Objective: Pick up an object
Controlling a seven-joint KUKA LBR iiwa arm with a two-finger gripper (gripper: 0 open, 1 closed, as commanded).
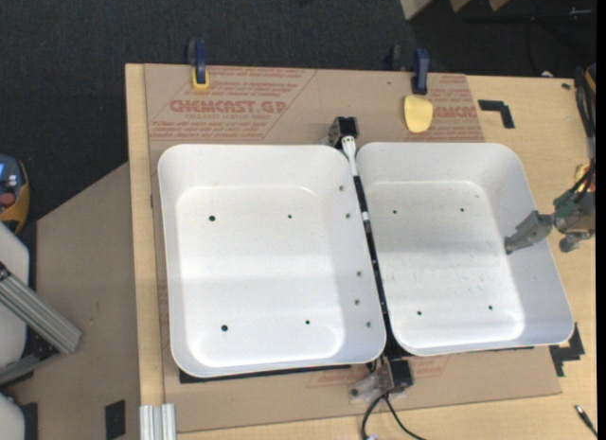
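You have two shallow white bins side by side on the table: the left bin (256, 258) shows just its white floor with four small dark dots, and the right bin (445, 249) likewise shows a white floor with dark dots and a faint speckling toward its near side, so you have no object to pick up visible in either one. A dark strip (365, 230) runs along the seam where the two rims meet. The hand (524, 234) sits at the right bin's right rim, reaching in from the right, with nothing visibly in it; whether it is apart or together you cannot tell. The table (237, 97) is a brown board with red lettering, held at its far edge by two clamps, a blue-and-yellow clamp (198, 62) on the left and a second clamp (418, 97) with a yellow pad further right. Beyond the board you see dark carpet (95, 12).
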